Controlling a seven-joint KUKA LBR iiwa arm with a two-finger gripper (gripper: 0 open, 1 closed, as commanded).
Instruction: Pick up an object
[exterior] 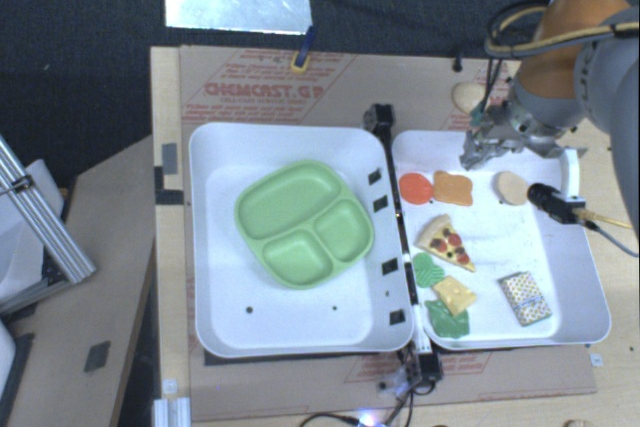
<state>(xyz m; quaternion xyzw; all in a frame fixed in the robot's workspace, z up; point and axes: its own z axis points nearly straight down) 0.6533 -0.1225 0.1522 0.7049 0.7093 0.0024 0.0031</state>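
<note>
Two white bins, one green tray, one claw

Toy food scattered flat in the right bin: orange-red round slice touching a toast-coloured piece, pale round disc, pizza wedge, green leafy pieces beside a yellow cheese block, patterned cracker lying tilted.

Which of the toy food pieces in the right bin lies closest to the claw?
The orange toast slice, just below the claw. The red tomato round sits farther left; the pizza slice lies lower.
</note>
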